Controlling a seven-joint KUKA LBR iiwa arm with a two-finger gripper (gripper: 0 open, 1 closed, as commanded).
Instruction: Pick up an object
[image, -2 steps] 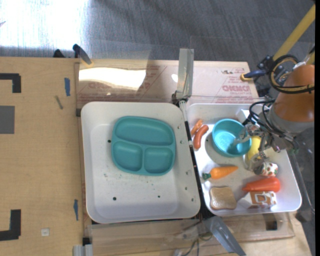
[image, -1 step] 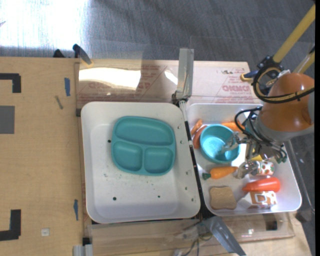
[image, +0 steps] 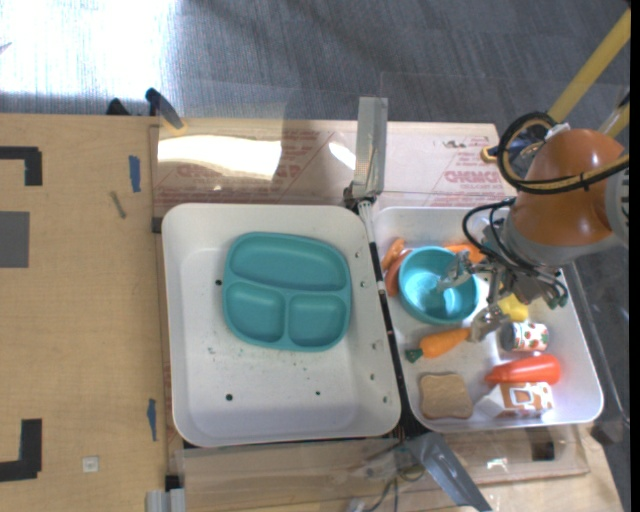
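Note:
My gripper (image: 472, 297) hangs low in the right bin (image: 585, 385), at the right rim of a teal bowl (image: 430, 285). It is open. One finger (image: 455, 273) reaches over the inside of the bowl and the other finger (image: 488, 319) sits outside the rim, nearer the front. I see nothing held between them. An orange carrot (image: 441, 343) lies just in front of the bowl. The wrist partly covers a yellow piece (image: 513, 306).
The right bin also holds a bread slice (image: 445, 395), a red and white piece (image: 522, 371), a small white box (image: 526, 399), and orange bits (image: 394, 251) behind the bowl. A teal divided plate (image: 288, 290) lies in the left bin (image: 190, 400).

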